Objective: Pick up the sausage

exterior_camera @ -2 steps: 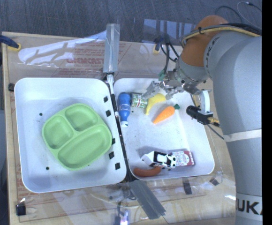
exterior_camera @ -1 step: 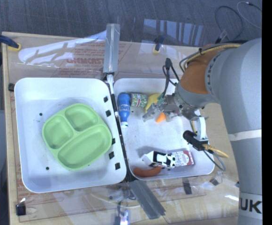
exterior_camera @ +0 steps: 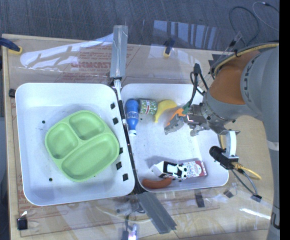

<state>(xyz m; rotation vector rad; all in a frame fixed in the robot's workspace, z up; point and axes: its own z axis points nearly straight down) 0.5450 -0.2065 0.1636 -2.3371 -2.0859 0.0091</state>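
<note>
Wooden bench [exterior_camera: 15, 134] under clear plastic sheet w/ faded red print, unreadable; dark carpet behind. Left bin [exterior_camera: 27, 101] holds green divided plate [exterior_camera: 82, 145]. Right bin [exterior_camera: 205, 181] has blue bottle [exterior_camera: 131, 113], banana [exterior_camera: 164, 108], carton [exterior_camera: 182, 169] w/ cow pattern, text too small to read. Sausage [exterior_camera: 157, 183] lies at front wall, just under carton. Gripper [exterior_camera: 177, 123] hangs near banana; can't tell jaw state, nothing seen held.

1. The grey arm [exterior_camera: 257, 79] reaches in over the right bin's [exterior_camera: 135, 91] right wall, its orange band just above the wrist.
2. The gripper [exterior_camera: 174, 127] hangs over that bin's upper middle, fingers pointing left, slightly parted and bare.
</note>
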